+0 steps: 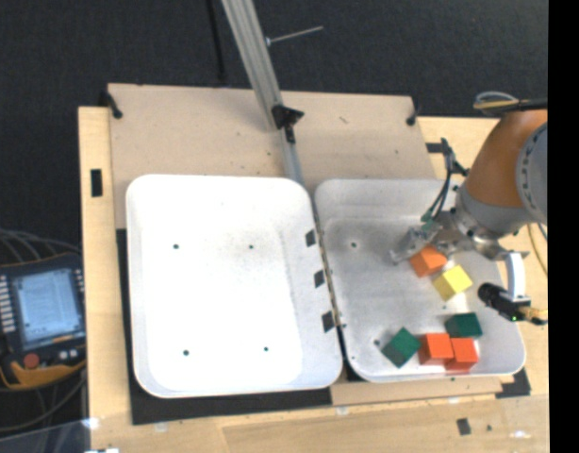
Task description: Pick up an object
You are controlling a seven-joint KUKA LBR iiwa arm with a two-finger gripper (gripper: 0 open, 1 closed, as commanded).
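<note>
No legible text, labels, brand marks or numbers anywhere in the camera view. The handheld pendant [40, 314] at the left edge has a lit screen [46, 305], but its content is too small and blurred to read. The coloured blocks, both bins and the tabletop [223, 140] carry no readable markings.

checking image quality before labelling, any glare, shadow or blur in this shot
Camera view: the left bin is washed out to near-flat white; the right bin reads greyer, with soft shadow under the arm around the gripper; the blocks, such as the yellow block, look soft-edged; the floor is dark.
</note>
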